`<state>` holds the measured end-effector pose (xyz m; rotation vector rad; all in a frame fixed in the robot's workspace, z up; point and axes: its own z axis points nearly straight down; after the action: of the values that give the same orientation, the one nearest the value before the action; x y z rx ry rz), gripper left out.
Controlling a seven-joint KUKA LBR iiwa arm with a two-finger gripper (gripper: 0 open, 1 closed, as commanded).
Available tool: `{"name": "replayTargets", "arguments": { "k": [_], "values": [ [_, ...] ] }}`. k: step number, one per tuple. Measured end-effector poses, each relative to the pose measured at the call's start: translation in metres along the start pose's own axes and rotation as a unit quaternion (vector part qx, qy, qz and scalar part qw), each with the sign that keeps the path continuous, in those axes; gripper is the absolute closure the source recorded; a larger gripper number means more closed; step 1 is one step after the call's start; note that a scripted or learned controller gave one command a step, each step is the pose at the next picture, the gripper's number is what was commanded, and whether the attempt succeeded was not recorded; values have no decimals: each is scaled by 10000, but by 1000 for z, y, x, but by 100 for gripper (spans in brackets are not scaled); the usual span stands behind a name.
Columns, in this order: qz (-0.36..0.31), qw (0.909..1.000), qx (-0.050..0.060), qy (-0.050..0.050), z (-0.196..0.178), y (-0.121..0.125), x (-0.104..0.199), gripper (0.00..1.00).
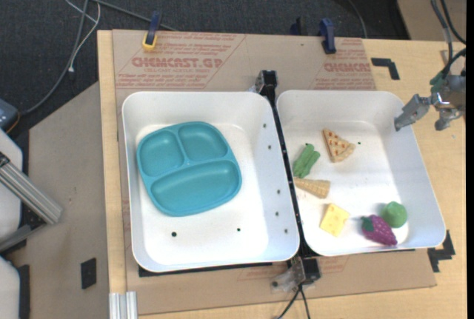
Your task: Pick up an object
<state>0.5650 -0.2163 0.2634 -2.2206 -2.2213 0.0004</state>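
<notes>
Toy foods [337, 145] lying in right bin [415, 184], tool [429, 109] at its far-right rim, touching nothing, finger spread unclear

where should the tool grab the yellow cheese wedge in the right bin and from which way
Probably straight down from above, closing across the cheese on its two flat side faces. It lies flat on the bin floor with open space around it; the cone sits just above it, apart.

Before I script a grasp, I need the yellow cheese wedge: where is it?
In the camera view, the yellow cheese wedge lies in the right bin, near its front edge, just below the ice cream cone and left of the purple grapes.
</notes>
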Motion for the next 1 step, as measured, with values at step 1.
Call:
{"name": "replayTargets", "arguments": {
  "k": [1],
  "values": [
    [2,10000,20,11,61,-4,3,0]
  ]
}}
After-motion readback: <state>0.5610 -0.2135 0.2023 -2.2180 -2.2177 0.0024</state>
